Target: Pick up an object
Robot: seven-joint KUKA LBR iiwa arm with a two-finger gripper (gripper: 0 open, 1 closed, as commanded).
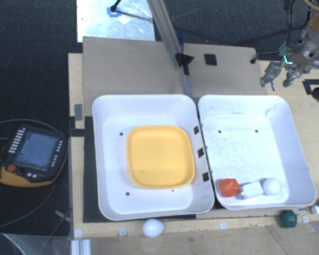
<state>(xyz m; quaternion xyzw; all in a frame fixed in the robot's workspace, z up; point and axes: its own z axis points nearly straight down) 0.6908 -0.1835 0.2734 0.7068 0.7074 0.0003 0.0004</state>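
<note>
The claw (pixel 280 77) hangs at two o'clock above the table (pixel 138 68), fingers apart, gripping nothing. A red object (pixel 228 187) lies at five o'clock in the right bin (pixel 287 116).

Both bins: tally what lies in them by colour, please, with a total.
Yellow: 1, the plate in the left bin.
Red: 1, the block in the right bin.
White: 2, the small box and the ball, also right bin.
Total: 4.
</note>
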